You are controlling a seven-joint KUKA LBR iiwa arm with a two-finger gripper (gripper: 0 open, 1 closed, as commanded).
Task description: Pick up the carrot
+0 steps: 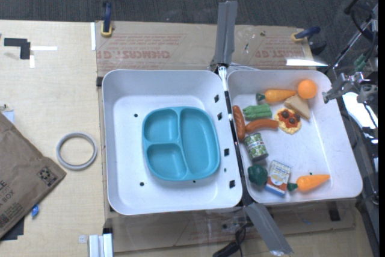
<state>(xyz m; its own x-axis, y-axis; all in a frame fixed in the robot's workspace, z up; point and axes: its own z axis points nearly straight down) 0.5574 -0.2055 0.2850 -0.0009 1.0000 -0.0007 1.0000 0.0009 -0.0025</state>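
My gripper (329, 95) at right bin (337, 147) far-right rim; grip state unreadable. Two carrots: one far (278, 95), one near (311, 182). Approach along carrot's length, pinch across thick middle, avoid orange ball (307, 88).

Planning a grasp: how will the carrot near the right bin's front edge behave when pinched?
The carrot looks like rigid toy plastic, probably light. Its tapered, rounded body may slip from fingers or roll. Its green end touches the small carton, which may shift.

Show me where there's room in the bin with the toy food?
The right bin's floor is bare between the pizza slice and the lower carrot. Crowded: its left side, by the hot dogs and can.
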